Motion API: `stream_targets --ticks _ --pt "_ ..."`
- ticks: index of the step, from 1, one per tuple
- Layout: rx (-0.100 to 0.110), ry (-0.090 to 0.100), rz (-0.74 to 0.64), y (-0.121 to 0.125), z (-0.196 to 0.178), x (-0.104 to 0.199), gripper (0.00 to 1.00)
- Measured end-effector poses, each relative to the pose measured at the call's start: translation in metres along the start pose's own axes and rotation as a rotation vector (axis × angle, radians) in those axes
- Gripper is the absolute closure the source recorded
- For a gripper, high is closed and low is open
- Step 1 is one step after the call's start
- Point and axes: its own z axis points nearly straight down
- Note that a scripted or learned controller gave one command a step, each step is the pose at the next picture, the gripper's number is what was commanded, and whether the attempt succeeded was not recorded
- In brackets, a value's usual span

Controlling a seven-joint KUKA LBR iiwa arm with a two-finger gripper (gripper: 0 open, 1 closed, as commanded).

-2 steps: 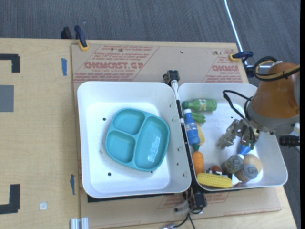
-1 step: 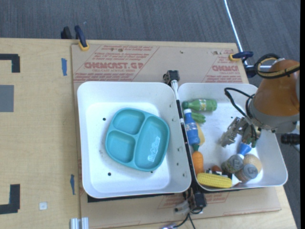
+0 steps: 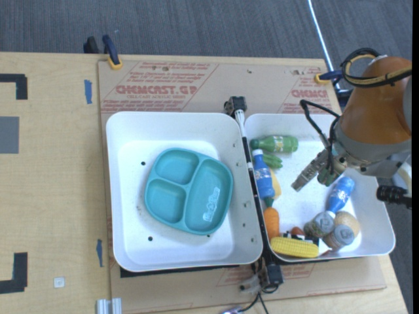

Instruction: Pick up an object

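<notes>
The end effector hangs over the right bin, its state unclear, beside a blue bottle

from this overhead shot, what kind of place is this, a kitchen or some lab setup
Most likely a robot lab test bench, not a kitchen: a grey-and-orange arm reaches over two white bins, toy food such as a corn cob is piled in the right one, and clamps pin the board to the bench.

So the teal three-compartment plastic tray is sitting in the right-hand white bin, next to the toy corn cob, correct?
Not quite. The camera view shows the teal three-compartment plastic tray in the left white bin; the yellow toy corn cob lies in the right white bin, apart from it.
</notes>
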Motion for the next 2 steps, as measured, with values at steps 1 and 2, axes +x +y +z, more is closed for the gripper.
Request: stream_targets --ticks 1,2 --pt "0.003 0.003 0.109 -0.071 0.089 -0.051 1.00" --pt "0.001 0.001 0.148 -0.042 -0.019 0.002 1.00"
